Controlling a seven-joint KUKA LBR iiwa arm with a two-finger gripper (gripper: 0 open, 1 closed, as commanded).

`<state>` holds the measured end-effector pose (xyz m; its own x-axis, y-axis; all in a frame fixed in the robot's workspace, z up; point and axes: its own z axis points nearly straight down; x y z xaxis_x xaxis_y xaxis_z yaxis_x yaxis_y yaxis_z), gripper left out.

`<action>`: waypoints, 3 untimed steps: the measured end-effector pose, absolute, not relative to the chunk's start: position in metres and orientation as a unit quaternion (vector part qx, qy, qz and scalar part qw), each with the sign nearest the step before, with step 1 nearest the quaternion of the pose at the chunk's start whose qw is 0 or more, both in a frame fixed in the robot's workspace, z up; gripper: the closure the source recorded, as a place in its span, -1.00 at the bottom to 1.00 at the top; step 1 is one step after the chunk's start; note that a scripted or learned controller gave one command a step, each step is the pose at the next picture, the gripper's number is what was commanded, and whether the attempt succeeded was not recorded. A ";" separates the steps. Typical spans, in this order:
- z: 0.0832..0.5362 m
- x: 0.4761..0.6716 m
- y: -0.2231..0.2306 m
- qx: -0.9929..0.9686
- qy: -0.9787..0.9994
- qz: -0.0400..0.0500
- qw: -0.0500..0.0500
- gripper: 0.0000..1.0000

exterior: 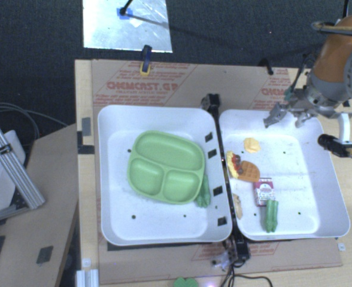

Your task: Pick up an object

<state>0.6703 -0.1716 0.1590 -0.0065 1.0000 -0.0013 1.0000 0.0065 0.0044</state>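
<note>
Left bin (113, 160) holds a green divided tray (166, 167). Right bin (319, 178): yellow piece (251, 144), brown toy food (245, 170), small red-pink box (264, 191), green pod (271, 215), all near its left side. My gripper (287, 116) hovers over that bin's far edge, fingers spread, holding nothing.

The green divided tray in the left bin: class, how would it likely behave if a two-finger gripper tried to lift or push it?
The green divided tray looks like moulded plastic, so probably stiff and light. It lies flat and wide in the left bin, so it should slide rather than roll or tip. Its raised rim is likely the only pinchable part for the gripper.
</note>
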 end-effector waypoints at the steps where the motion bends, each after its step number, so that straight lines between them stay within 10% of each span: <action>1: 0.197 0.669 -0.169 0.705 0.709 0.001 0.002 -1.00; 3: 0.210 0.650 -0.132 0.705 0.709 0.000 0.001 -1.00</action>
<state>0.6497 -0.1319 0.2104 -0.0055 1.0000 -0.0011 1.0000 0.0055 0.0019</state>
